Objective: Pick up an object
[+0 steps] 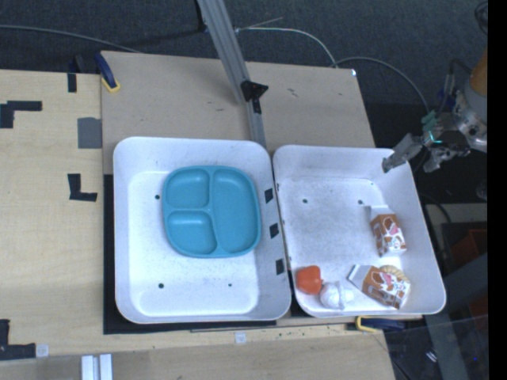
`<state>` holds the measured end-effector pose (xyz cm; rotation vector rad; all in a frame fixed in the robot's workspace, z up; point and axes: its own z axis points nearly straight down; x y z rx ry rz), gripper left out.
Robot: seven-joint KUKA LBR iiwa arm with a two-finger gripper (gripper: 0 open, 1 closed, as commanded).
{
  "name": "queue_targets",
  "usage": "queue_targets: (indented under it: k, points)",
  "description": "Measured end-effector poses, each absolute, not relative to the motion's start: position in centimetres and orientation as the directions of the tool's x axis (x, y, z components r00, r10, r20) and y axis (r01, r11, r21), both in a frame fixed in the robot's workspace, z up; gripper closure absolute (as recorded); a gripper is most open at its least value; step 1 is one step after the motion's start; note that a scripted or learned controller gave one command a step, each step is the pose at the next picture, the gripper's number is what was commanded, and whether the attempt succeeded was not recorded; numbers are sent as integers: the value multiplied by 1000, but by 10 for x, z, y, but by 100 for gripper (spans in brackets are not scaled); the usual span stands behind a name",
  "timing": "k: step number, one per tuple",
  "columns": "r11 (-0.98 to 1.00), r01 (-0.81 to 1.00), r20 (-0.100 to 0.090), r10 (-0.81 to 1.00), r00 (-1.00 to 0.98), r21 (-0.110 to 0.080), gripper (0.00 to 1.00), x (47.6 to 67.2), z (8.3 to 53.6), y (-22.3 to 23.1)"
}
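— So, where is the tool?
— Off the right bin's upper right corner, above its rim — fingers spread wide, nothing between them.
— And the things to pick?
— Along that bin's near and right side: two printed snack packets, an orange piece touching a small white object.
— The left bin?
— A teal divided plate, lying flat.

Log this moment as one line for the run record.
end effector: over right white bin's far right corner, nothing held | blue divided plastic plate: left white bin | small items: right bin's near corner
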<state>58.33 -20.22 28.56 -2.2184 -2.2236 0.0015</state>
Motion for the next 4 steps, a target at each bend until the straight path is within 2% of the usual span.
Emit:
queue_targets:
  k: [1,3,4]
  points:
    - [3,1000,-1,1000,-3,-1,0,583,286,-202]
    - [2,1000,0,1000,-2,-6,0,581,193,-206]
    - [2,1000,1,1000,-2,-8,0,581,128,-207]
